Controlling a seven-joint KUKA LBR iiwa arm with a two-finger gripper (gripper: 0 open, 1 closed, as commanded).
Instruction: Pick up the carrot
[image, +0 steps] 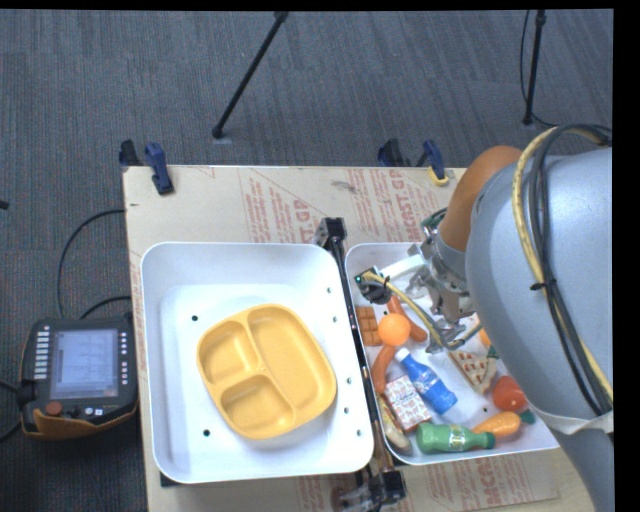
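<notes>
The arm (545, 270) leans in over the right bin (400, 262), and its pincer (440, 325) hangs low above the toys there. The fingers (437, 338) are hard to make out against the clutter, so I cannot tell whether they are wide or narrow, and nothing shows between them.

The carrot (499, 424) lies well off from the pincer, toward the near right corner of the bin, just under the arm's bulk. A tomato (509, 393) sits just above it, and a green bottle (452, 437) lies beside it with its cap toward the carrot.

Closer to the pincer, an orange (394, 329) rests just to its left. Below the pincer lies a blue bottle (426, 381), tilted, with a small red carton (405, 402) next to it. A pizza slice (473, 368) lies to the pincer's lower right, partly under the arm. A hot dog (381, 372) runs along the bin's left wall.

Far to the pincer's left, the other bin (180, 270) holds a yellow tray (265, 370) with three sections. A pendant (78, 375) sits on the floor beyond the bench (250, 200).
</notes>
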